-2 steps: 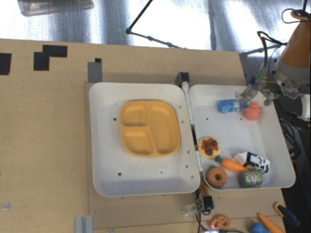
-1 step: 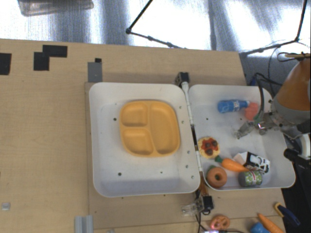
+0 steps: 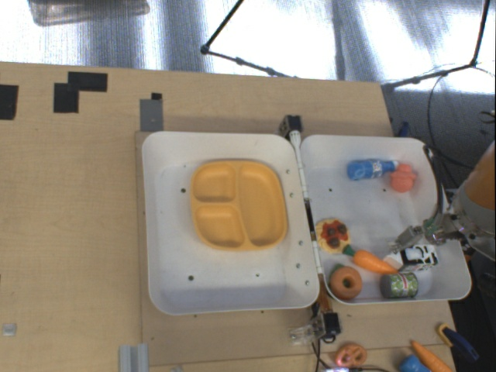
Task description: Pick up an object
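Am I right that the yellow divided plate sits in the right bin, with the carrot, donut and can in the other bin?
Not quite. The camera view shows the yellow divided plate in the left bin. The carrot, donut and can lie in the right bin.

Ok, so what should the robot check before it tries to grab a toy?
1. Toys in the right bin: ok, several lie there.
2. Gripper over that bin: ok, near its right side.
3. Closest toy: ok, the black and white toy lies just under the gripper.
4. Toy already held: cannot tell, the gripper is too small and blurry.
5. Room around that toy: not ok, the can and carrot crowd it.
6. Tray in the left bin: ok, far from the gripper.
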Motion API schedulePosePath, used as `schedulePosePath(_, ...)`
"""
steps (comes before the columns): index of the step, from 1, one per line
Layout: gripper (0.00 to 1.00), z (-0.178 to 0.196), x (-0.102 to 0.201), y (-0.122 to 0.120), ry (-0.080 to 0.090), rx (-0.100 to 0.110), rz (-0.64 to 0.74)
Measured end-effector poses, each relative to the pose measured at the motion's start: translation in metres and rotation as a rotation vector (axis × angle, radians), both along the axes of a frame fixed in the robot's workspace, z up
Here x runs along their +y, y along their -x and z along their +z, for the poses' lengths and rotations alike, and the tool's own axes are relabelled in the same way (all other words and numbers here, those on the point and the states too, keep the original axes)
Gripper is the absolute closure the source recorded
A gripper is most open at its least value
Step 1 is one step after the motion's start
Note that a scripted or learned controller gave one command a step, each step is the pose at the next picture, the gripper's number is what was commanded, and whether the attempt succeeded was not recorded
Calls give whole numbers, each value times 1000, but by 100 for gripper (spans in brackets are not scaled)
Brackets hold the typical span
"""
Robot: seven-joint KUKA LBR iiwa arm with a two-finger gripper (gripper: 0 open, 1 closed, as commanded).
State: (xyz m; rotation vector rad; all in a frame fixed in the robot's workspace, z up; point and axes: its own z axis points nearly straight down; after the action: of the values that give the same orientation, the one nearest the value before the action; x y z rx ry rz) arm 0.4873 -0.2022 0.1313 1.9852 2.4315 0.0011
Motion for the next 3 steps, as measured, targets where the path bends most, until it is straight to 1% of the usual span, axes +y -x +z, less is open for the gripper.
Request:
schedulePosePath(1, 0, -45, 28, -1, 1, -4, 58)
schedulePosePath(2, 100, -33, 27, -4, 5, -12, 58)
schedulePosePath(3, 100, 2, 61, -40, -2, 0, -334)
